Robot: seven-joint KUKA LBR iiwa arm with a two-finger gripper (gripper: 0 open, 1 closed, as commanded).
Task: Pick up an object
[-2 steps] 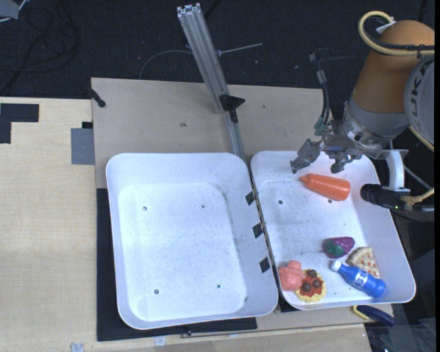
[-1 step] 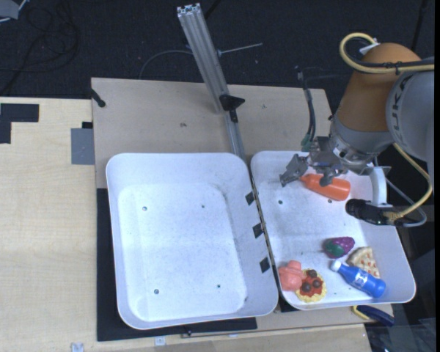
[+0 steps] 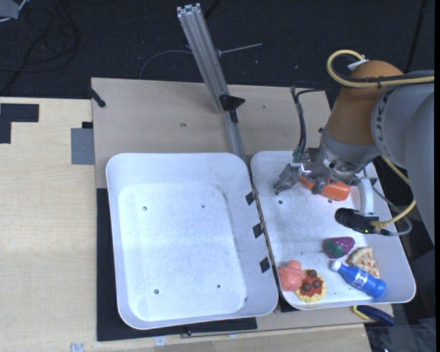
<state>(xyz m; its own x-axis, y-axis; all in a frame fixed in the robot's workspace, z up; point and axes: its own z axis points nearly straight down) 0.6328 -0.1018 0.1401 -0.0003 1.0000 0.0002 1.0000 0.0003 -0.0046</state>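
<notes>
Two white bins side by side: left bin [image 3: 114, 174] and right bin [image 3: 301, 233]. One arm [image 3: 396, 123] in from the right, with its gripper [image 3: 293, 176] low over the back part of the right bin. Cannot tell whether wide, narrow or closed on anything; hidden mostly under the wrist.

Six small things counted in the right bin, one of each:
- one orange piece [image 3: 336, 190], just beside the gripper, partly covered by the wrist, shape hard to make out; cannot tell whether touching or held
- one purple toy [image 3: 339, 246] with a green end, right of the middle
- one pizza slice [image 3: 364, 259], just beside the purple toy, near the right rim
- one blue bottle [image 3: 361, 278] with a white cap, lying flat, touching the pizza slice
- one pink toy [image 3: 290, 273] at the front left corner, form unclear
- one fruit tart [image 3: 311, 287], touching the pink toy

One metal rail [image 3: 205, 57] slanting up behind the bins, lower end hidden between them.
</notes>
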